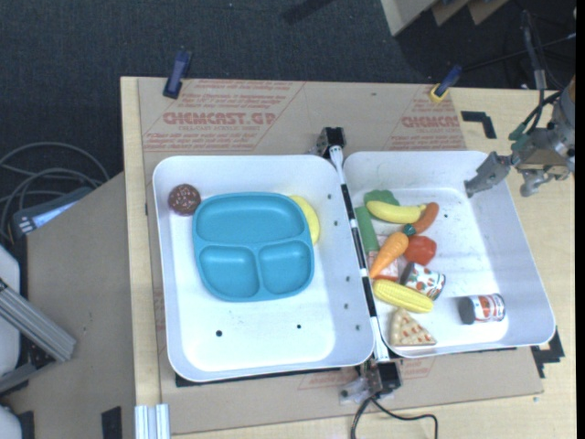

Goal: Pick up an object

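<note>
- Right bin (pixel 512 236), near to far: one pizza slice (pixel 410 329), two cans (pixel 482 309) (pixel 422 280), one corn cob (pixel 403 294), one carrot (pixel 390 252), one tomato (pixel 420 249), one banana (pixel 397 212).
- Left bin (pixel 183 327): one blue tray (pixel 253 245), one brown ball (pixel 184 198).
- Gripper (pixel 507 177) at right edge, fingers spread, nothing between them; toys lie well left and below.
- Bins sit on a cardboard-covered bench (pixel 228 112); dark carpet (pixel 137 16) beyond.
</note>
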